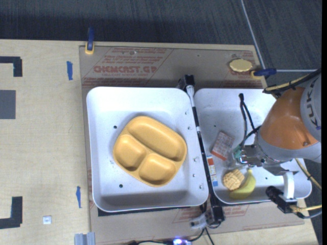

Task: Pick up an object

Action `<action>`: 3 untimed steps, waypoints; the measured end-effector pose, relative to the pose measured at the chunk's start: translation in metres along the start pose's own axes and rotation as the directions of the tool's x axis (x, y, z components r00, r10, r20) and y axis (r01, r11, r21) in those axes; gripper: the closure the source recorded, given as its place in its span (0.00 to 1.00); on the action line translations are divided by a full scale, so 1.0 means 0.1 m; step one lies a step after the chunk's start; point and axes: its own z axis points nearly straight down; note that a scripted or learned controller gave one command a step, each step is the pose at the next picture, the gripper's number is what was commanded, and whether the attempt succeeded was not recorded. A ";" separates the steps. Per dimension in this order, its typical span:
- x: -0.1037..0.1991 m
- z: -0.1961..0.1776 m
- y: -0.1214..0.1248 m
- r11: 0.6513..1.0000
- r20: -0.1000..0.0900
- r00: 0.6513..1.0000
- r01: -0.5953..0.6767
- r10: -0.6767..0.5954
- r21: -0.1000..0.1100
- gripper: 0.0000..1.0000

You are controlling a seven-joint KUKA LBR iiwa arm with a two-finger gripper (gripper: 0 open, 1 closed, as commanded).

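Camera view
Bench: pale wood with a brown cardboard sheet under the bins; blue tape marks and a blue clamp at the sheet's far left corner.
Left bin: white, shallow, with rounded corners. It holds one thing, a yellow tray with three compartments, lying flat near the middle and turned at a slant.
Tray compartments: one long one on the far side, two smaller ones on the near side; nothing shows inside any of them.
Right bin: white, touching the left bin along a dark seam. The arm covers much of its right half.
Right bin contents: a small packet with red and white print, lying flat near the middle; a yellow waffle-like piece at the near side; a banana just beside it, touching on its right.
Round disc: tan, on the cardboard beyond the right bin, outside both bins.
Arm: grey with an orange band, reaching in from the right over the right bin; black cables loop along it.
Gripper: low over the right bin, just above the waffle piece and banana, near the packet.
Fingers: hidden under the wrist; whether they are apart or together cannot be told.
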 end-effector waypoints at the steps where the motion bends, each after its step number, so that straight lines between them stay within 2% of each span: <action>1: 0.00 0.00 0.00 1.000 0.000 1.000 0.000 0.000 0.000 0.00; 2: 0.03 0.10 -0.02 1.000 -0.002 1.000 0.000 0.000 0.007 0.00; 3: 0.02 0.00 0.00 1.000 0.001 1.000 0.000 0.000 0.000 1.00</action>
